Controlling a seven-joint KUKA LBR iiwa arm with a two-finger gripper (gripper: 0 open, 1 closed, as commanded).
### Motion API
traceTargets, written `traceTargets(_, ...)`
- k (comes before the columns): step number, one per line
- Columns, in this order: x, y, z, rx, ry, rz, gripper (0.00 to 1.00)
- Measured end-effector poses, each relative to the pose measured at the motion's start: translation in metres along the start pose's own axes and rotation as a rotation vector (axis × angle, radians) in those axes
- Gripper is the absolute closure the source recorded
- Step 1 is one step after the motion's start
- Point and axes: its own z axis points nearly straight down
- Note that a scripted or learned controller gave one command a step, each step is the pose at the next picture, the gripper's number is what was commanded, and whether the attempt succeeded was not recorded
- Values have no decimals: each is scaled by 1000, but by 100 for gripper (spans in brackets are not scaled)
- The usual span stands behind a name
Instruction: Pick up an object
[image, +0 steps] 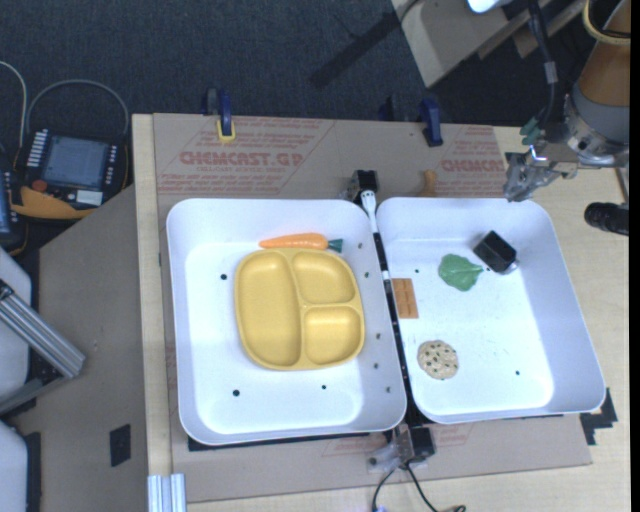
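a slanted overhead look at a tabletop (150, 300) covered by brown board, carrying two shallow white bins side by side. the left bin (200, 390) holds a yellow divided tray (298, 307) with three compartments, lying flat near the bin's middle, and an orange toy carrot (295, 241) lying just beside the tray's far edge. the right bin (530, 380) holds four smaller things, well apart from one another: a green leaf-shaped piece (460, 271), a black block (495, 252) touching or nearly touching the leaf's upper right side, a small orange-brown rectangle (404, 298) near the bin's left wall, and a round speckled cookie (437, 359) toward the near side.

the grey arm (600, 100) reaches in from the upper right, and its jaws (522, 183) hang above the far right corner of the right bin, off past the bin's rim. nothing sits between them (whether they are parted or closed cannot be told at this size).

judging from this, the task is at its first step: the approach, with no object yet chosen or touched. the nearest candidates are the black block and the green leaf. the next move would seem to call for travelling inward over the bin, lining up over one single item, then descending. the block and leaf sit so close that a careless descent could catch both or nudge one aside.
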Motion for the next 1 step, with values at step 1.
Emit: traceTargets(1, 0, 2, -54, 2, 0, 0, 100)
